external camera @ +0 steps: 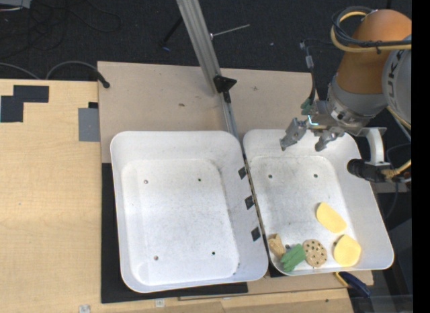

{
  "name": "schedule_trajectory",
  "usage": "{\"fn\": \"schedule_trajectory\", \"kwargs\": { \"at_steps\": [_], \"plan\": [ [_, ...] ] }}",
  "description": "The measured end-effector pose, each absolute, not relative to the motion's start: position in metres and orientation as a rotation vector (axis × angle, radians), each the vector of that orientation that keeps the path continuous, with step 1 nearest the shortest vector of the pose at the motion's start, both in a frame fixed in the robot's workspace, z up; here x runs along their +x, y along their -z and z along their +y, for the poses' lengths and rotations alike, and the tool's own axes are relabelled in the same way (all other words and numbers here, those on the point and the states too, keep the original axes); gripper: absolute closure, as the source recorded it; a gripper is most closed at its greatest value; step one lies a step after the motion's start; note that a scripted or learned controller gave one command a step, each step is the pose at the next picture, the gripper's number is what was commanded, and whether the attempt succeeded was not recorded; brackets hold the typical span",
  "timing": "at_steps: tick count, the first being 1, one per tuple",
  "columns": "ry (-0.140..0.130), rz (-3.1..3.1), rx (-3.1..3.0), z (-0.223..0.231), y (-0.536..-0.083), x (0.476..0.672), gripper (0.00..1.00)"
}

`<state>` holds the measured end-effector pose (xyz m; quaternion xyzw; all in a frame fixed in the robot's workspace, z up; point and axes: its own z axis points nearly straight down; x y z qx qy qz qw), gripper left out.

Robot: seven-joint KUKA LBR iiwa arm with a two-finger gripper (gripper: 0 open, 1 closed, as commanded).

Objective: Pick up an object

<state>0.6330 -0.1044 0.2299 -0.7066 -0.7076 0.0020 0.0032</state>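
With the two-finger gripper [310, 138] spread and empty, I'd descend squarely over the nearer flat yellow oval piece [330, 217].

Arm [376, 56] cut off at the right edge above the wrist.

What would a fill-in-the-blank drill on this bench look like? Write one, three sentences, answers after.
1. All the small objects lie in the ____ bin as the camera sees it.
2. The green object lies between the tan block and the round ____ cookie.
3. The gripper hangs over the ____ end of that bin, away from the two yellow pieces.

Missing words: right; speckled; far
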Motion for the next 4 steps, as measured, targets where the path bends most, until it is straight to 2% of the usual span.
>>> {"fn": "schedule_trajectory", "kwargs": {
  "at_steps": [1,2,3,4],
  "plan": [
    [-0.002,-2.221,-2.218,-0.105,-0.233,0.634,0.0],
    [-0.007,-2.218,-2.216,-0.099,-0.186,0.626,0.0],
    [-0.01,-2.214,-2.217,-0.099,-0.121,0.627,0.0],
    [-0.003,-2.217,-2.223,-0.098,-0.091,0.627,0.0]
  ]
}}
